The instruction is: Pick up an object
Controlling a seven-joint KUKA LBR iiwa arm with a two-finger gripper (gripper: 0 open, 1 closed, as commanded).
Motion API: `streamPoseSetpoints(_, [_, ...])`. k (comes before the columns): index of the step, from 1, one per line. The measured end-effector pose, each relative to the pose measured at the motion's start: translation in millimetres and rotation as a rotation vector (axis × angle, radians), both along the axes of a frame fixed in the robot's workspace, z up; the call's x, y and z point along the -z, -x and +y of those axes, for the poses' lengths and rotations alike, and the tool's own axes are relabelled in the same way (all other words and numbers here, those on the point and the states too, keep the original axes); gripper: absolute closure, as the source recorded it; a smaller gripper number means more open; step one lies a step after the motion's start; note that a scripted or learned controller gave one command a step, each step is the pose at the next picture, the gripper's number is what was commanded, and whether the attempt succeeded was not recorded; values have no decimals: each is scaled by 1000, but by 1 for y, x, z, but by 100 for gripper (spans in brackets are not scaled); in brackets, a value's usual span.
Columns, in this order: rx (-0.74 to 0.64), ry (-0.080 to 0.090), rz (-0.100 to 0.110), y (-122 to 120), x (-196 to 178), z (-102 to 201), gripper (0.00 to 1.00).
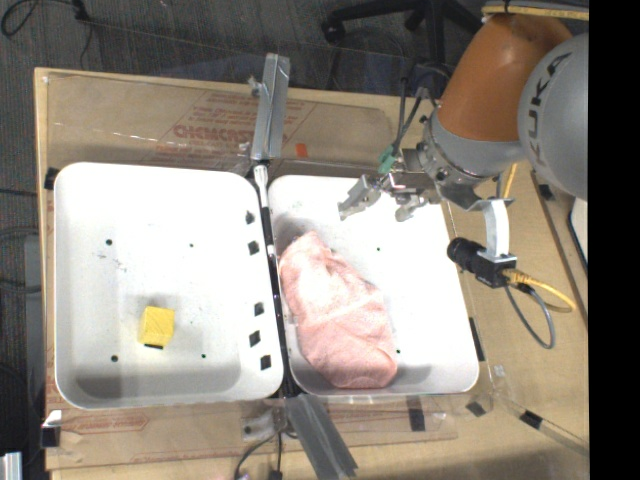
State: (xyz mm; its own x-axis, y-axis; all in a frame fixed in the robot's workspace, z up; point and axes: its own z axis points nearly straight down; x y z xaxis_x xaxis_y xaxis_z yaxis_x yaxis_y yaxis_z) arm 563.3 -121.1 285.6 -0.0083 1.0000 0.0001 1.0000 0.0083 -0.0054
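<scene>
Gripper above right bin, nothing held.
Fingers spread, nothing between them, hovering over the bin's far end. Pink cloth bunched at that bin's left-near side, clear of gripper. Yellow block in left bin beside it.

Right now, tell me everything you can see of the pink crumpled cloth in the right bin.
The pink crumpled cloth looks soft and bunched into a rumpled heap, pale pink with lighter folds across its middle. It lies on the floor of the right shallow white bin, against that bin's left wall by the divider, stretching from mid-bin toward the near edge. The hand hangs above and beyond it, apart from the cloth.
</scene>
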Motion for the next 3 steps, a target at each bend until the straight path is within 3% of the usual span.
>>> streamPoseSetpoints(1, [-26, 0, 2, 6, 127, -1, 0])
streamPoseSetpoints(2, [-311, -3, -1, -23, 194, -14, 0])
streamPoseSetpoints(3, [-349, -2, -3, 8, 194, -16, 0])
